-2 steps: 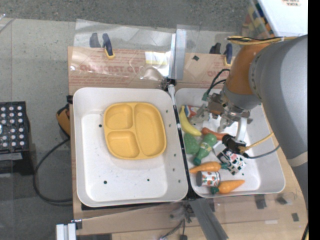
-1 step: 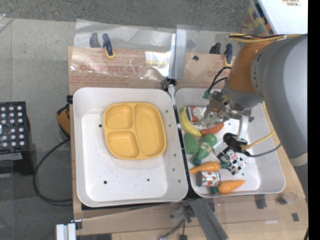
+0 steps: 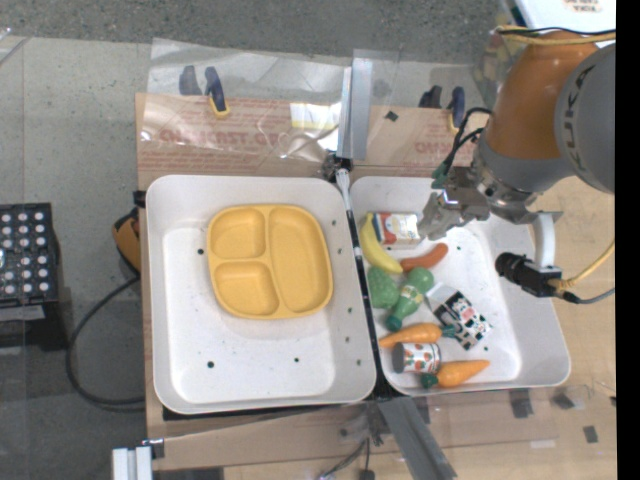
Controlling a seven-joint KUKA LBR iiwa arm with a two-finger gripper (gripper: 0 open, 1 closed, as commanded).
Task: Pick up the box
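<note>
A small white and red box (image 3: 399,229) lies at the back of the right bin (image 3: 535,353), beside a banana (image 3: 375,250). A second box (image 3: 462,318), black and white, lies tilted nearer the bin's middle. My gripper (image 3: 438,218) hangs over the back of the right bin, just right of the white and red box and above the red sausage-shaped piece (image 3: 426,257). Nothing shows as held by it.
The right bin also holds green toy vegetables (image 3: 395,293), two carrots (image 3: 462,372), and a small can (image 3: 405,358). A yellow divided plate (image 3: 270,260) sits in the left bin (image 3: 180,368). The grey and orange arm (image 3: 545,98) reaches in from the right.
</note>
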